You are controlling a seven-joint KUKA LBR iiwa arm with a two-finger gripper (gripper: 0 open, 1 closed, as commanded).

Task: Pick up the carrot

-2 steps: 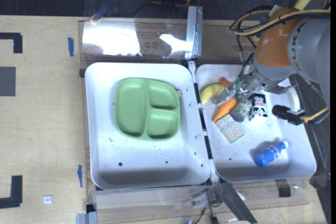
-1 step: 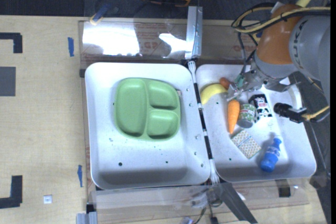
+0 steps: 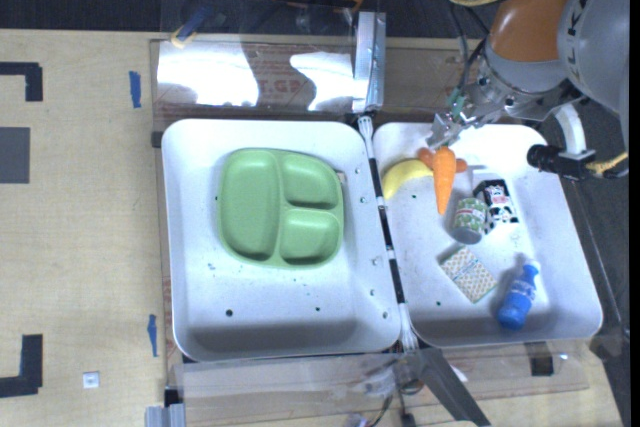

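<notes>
Above the right bin (image 3: pixel 570 245) the grey arm (image 3: pixel 590 10) reaches in, its gripper (image 3: pixel 447 131) clenched on the top of the carrot (image 3: pixel 441 177), which hangs point-down near the bin's back edge. Left bin (image 3: pixel 190 245) holds a green divided plate (image 3: pixel 280 205). Beside the carrot lie a yellow lemon (image 3: pixel 403 177), a small can (image 3: pixel 468 218) and a blue bottle (image 3: pixel 518 295).

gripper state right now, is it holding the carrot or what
Pincer: at the top end of the carrot in the right bin; open, shut or holding cannot be told.
</notes>
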